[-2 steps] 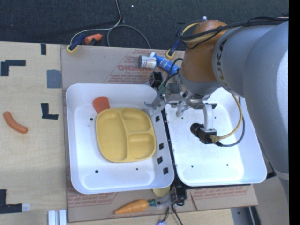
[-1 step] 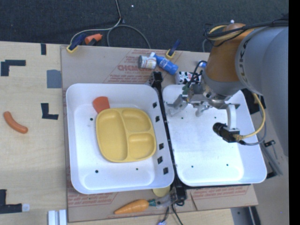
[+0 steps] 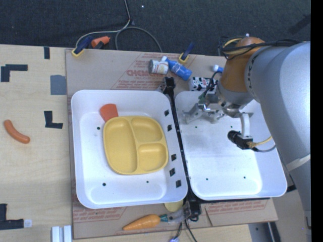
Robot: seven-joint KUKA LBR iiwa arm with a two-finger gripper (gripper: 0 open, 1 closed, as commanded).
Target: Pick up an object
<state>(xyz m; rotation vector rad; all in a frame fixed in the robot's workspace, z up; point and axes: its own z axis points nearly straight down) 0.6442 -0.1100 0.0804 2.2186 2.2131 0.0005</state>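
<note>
The 2 white bins (image 3: 126,198) looked like smooth, faintly glossy plastic, and the yellow divided tray (image 3: 135,144) in the left one had a matt plastic finish. Under them lay brown cardboard (image 3: 136,74) on a pale wood-grain table (image 3: 30,175); the arm (image 3: 282,89) wore satin grey metal.

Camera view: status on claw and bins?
Claw low over right bin, far-left corner. Yellow divided plate and orange block in left bin, untouched.

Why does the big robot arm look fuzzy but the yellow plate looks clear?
In the camera view, the arm sits close to the lens, so it is soft and out of focus; the yellow plate in the left bin is sharp, evenly lit, with little glare.
</note>
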